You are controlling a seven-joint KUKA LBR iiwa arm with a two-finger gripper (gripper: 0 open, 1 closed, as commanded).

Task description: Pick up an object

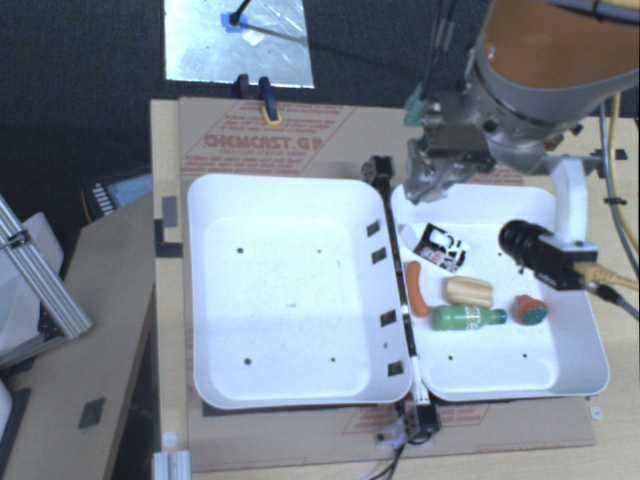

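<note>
The right bin [575, 368] holds several small objects. A black and white packet [440, 247] lies near its back left. An orange sausage-shaped piece [416, 288] lies along the left wall. A tan bread roll [469, 290] sits beside it, above a green bottle [467, 317] lying on its side. A red and teal lump [530, 309] rests to the right. My gripper [426, 182] hangs over the bin's back left corner, just behind the packet and apart from it, with nothing seen in it.
The left bin [200, 268] stands beside the right one, joined by a black hinge strip [393, 268]. Both rest on a cardboard sheet [270, 138]. A shiny metal plate [238, 26] lies behind, and an aluminium rail [40, 278] stands at the far left.
</note>
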